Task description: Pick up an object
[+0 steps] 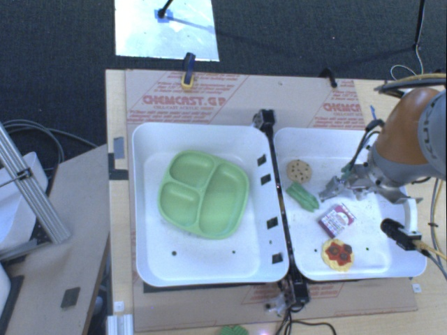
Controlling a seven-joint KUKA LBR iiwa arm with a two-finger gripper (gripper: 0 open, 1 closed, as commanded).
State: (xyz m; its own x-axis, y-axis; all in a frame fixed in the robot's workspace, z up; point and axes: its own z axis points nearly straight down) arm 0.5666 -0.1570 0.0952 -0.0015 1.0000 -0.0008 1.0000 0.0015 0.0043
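Right bin (398, 260), near edge: yellow-red toy (338, 253), then red packet (336, 220), green pickle-like piece (302, 196), cookie (299, 170) farthest. Gripper (341, 188) low over the bin just above the packet, between pickle and arm; jaws' state can't tell. Left bin (147, 257): green divided plate (204, 194).

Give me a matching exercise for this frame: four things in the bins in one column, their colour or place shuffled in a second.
Things:
1. divided plate
2. cookie
3. small packet
4. round toy

Descriptions:
A. red and white, just below the gripper
B. pale green, in the left bin
C. yellow with red, near the right bin's front edge
D. tan with dark specks

Pairs: 1-B, 2-D, 3-A, 4-C
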